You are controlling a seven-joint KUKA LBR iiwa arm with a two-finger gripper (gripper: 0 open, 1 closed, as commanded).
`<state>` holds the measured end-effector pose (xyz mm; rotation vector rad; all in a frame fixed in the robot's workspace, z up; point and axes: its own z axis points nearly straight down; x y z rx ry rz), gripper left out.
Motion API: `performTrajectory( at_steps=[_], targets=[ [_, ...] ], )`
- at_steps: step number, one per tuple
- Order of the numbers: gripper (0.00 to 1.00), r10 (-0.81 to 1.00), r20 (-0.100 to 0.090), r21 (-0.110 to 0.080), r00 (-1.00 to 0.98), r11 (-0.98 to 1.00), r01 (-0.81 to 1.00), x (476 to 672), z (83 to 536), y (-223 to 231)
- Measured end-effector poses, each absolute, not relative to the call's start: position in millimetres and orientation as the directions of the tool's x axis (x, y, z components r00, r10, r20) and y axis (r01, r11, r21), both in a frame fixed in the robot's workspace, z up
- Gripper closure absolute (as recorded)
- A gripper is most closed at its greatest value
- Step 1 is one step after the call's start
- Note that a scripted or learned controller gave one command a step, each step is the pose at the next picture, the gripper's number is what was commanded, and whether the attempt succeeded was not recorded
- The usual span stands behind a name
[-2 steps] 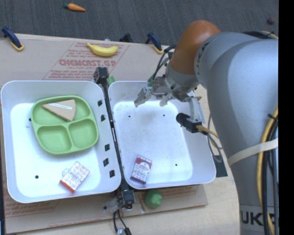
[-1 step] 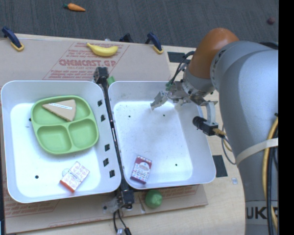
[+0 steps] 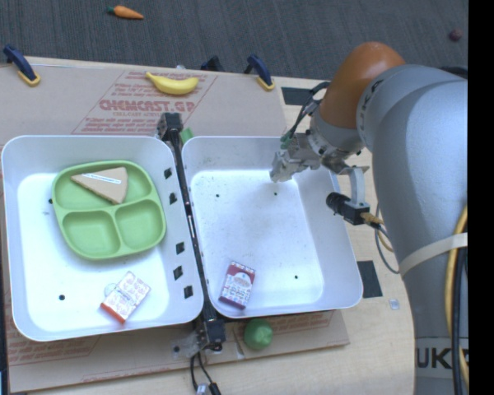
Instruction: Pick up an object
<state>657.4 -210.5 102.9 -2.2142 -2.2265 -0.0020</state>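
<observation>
Currently the grey two-finger gripper (image 3: 281, 169) hovers at the right shallow white bin's (image 3: 333, 290) far edge — jaw state indiscernible — well apart from the small red-and-white carton (image 3: 237, 285), the likely target.

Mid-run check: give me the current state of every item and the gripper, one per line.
gripper: over the right bin's far edge, nothing seen in it
red carton: lying flat in right bin
sandwich wedge: lying in green tray
red-and-white box: flat in left bin
banana: on cardboard outside bins
green ball: outside, by near edge
</observation>
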Motion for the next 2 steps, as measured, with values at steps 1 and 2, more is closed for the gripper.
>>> performTrajectory(
  at_steps=[1,2],
  targets=[
    [0.00,1.000,0.002,-0.001,-0.006,0.006,1.000,657.3,103,-210],
    [0.00,1.000,0.001,-0.002,-0.008,0.008,1.000,657.2,129,-131]
  ],
)
